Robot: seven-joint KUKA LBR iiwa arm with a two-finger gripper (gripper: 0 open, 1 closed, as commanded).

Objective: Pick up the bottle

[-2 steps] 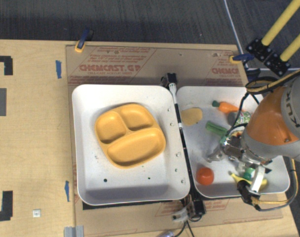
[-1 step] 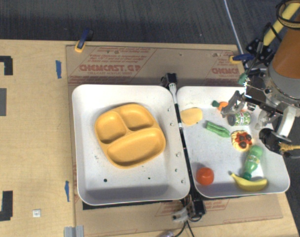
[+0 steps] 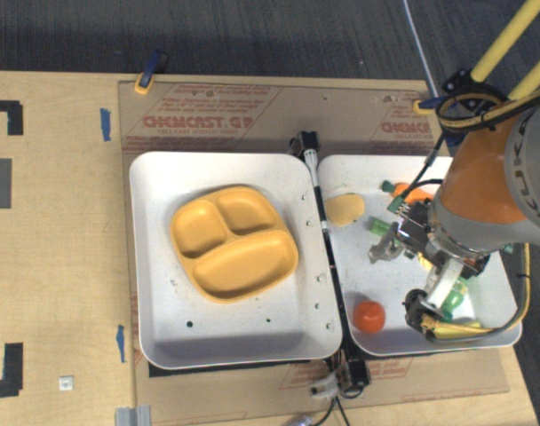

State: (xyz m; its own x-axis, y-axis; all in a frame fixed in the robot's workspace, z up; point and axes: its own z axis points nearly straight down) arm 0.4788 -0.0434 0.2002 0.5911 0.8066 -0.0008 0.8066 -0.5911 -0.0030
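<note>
My gripper (image 3: 385,245) hangs low over the middle of the right bin (image 3: 359,344), under the grey and orange arm that reaches in from the right. A green thing (image 3: 456,298), possibly the bottle, shows near the bin's front right and is mostly hidden by the wrist. Just beside the gripper at its upper left lies a small green piece (image 3: 378,225). Nothing can be seen held in the gripper.
A tan flat round piece (image 3: 345,208) lies at the right bin's back left, a red-orange ball (image 3: 369,316) at its front left, and a small orange and green item (image 3: 400,190) at the back. The left bin (image 3: 154,185) holds a yellow divided plate (image 3: 234,241).
</note>
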